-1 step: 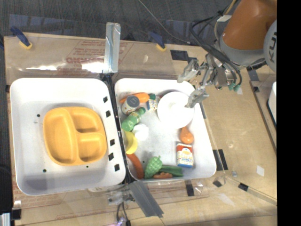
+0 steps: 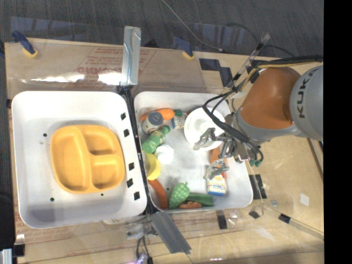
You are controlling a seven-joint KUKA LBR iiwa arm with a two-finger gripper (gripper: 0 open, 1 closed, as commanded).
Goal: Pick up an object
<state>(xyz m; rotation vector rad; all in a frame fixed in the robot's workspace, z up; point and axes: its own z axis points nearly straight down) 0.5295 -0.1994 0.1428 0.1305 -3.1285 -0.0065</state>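
My pincer (image 2: 217,157) hangs low in the right bin (image 2: 242,194), just above a small carton (image 2: 218,186), though I cannot tell its state, so nothing is lifted yet and the whole pick remains to be done.

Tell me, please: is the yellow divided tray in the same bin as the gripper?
No. The yellow divided tray lies in the left bin, while the gripper is over the right bin.
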